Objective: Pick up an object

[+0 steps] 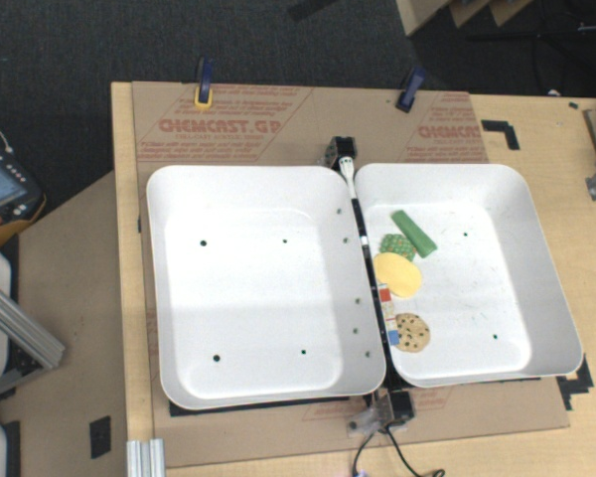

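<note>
Several small objects lie along the left side of the right bin (536,266). A green rectangular block (413,234) sits tilted at the top, with a green dotted piece (398,245) just below it. A yellow round object (398,274) rests under those. Nearest the front lies a brown cookie with dark chips (411,333). A small red, white and blue item (386,311) sits against the bin's left wall.
The left bin (179,296) stands beside the right one, both on a cardboard sheet (278,117) held by two blue clamps (205,84) at the back edge. A cable and connector (387,415) lie at the front between the bins.
</note>
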Controlling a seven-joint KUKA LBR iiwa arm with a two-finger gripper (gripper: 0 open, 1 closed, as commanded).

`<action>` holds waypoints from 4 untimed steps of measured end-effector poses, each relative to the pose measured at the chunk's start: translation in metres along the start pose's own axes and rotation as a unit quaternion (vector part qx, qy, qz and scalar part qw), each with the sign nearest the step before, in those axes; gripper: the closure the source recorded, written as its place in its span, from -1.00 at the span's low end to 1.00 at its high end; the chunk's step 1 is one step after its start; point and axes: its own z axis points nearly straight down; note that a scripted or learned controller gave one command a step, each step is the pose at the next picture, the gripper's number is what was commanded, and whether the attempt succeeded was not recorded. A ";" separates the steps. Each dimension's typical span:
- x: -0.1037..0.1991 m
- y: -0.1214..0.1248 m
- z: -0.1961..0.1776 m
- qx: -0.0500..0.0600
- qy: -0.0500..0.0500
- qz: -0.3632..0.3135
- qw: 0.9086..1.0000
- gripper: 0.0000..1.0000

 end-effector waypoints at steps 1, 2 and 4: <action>0.045 -0.001 0.019 0.005 0.003 -0.002 1.000 1.00; 0.085 0.000 0.001 0.001 0.002 -0.002 1.000 1.00; 0.128 0.047 0.084 0.010 0.002 -0.001 1.000 1.00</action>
